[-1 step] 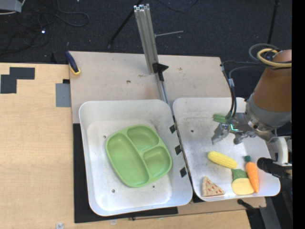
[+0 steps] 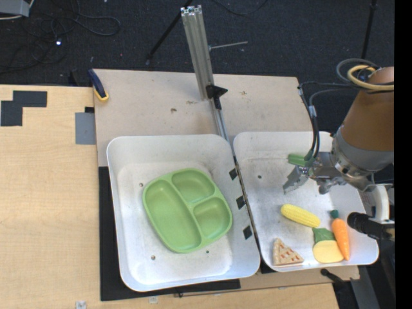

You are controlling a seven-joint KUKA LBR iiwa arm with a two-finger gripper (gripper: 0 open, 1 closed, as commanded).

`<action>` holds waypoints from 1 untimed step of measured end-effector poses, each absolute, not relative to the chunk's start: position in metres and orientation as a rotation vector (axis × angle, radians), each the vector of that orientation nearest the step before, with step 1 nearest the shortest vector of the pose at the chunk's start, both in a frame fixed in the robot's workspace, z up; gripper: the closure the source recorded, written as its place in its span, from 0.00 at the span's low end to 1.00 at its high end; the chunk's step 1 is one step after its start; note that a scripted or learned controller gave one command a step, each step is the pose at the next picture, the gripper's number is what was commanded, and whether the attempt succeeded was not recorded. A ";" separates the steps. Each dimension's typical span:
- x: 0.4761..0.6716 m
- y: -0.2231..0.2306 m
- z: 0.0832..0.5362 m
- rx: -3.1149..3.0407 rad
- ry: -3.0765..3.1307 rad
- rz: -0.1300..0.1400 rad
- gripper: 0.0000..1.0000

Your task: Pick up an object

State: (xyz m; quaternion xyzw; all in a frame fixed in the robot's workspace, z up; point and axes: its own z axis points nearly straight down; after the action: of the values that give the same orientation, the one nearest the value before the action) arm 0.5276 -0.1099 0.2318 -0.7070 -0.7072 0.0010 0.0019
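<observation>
The claw (image 2: 297, 180) hangs over the right bin (image 2: 270, 153). Around it and behind it the white floor of the bin is bare, so there is room to move there. In front of the claw, the toy food sits close together: a yellow corn cob (image 2: 300, 215) near it, then a waffle wedge (image 2: 286, 253), a green and yellow piece (image 2: 326, 245) and a carrot (image 2: 340, 237). Off to its side, past the bin walls, a green tray (image 2: 187, 209) fills the middle of the left bin (image 2: 129, 166). A tall metal post (image 2: 201, 50) stands on the counter (image 2: 148, 102) behind.
</observation>
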 end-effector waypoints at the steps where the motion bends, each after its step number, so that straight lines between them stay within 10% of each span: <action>1: 0.524 -0.109 0.188 -2.217 -2.216 0.008 0.00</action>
State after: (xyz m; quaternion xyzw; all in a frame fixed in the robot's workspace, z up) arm 0.5240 -0.1093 0.1879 -0.7073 -0.7069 0.0024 0.0036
